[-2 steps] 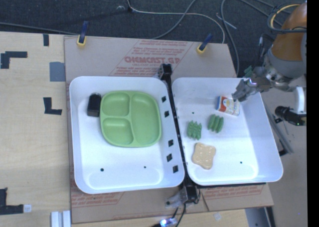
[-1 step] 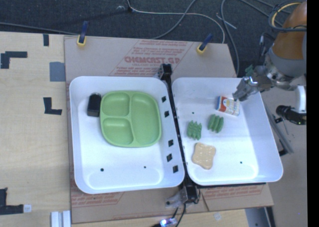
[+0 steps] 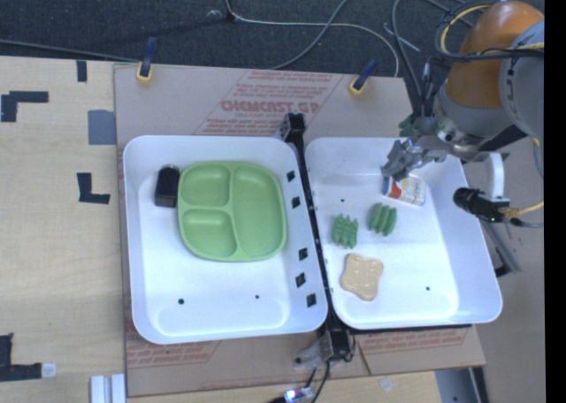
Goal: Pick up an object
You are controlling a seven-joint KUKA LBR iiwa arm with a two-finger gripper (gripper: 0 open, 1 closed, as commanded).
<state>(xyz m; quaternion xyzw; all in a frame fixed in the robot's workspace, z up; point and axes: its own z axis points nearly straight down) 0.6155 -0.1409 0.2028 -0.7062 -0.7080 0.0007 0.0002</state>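
In the left bin [image 3: 141, 242] lies a green divided plate [image 3: 232, 211], and a small black object [image 3: 167, 186] touches its left edge. The right bin [image 3: 460, 286] holds two green toy pieces [image 3: 363, 224] and a tan bread-shaped piece [image 3: 361, 277]. The hand [image 3: 400, 165] is low over a red-and-white packet [image 3: 410, 190] near the far wall.

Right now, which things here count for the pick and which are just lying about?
For the job:
- gripper, low in the right bin
- red-and-white packet under it
- two green pieces
- tan toast piece

Lying about:
- green divided plate in the left bin
- black block beside it
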